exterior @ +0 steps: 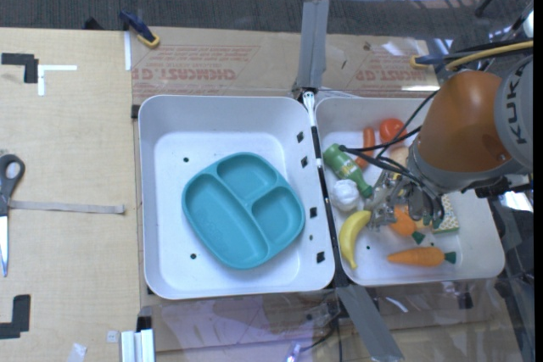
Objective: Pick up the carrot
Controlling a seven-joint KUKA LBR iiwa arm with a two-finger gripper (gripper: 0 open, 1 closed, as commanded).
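While the carrot [417,257] lies on its side near the front edge of the right bin [475,267], green top pointing toward the bin's right wall, the gripper [405,208] hangs just behind it over a small clutter of toys. Whether it is wide or narrow I cannot tell, and nothing can be made out in its grip. A banana [351,235] lies near the bin's left wall and an orange piece [402,225] sits right under the wrist, so a good pick probably means shifting toward the front edge, centring over the carrot's thick middle, turning to close across its short width, and descending straight without nudging the neighbours. The left bin [161,182] holds a teal divided plate [243,209].
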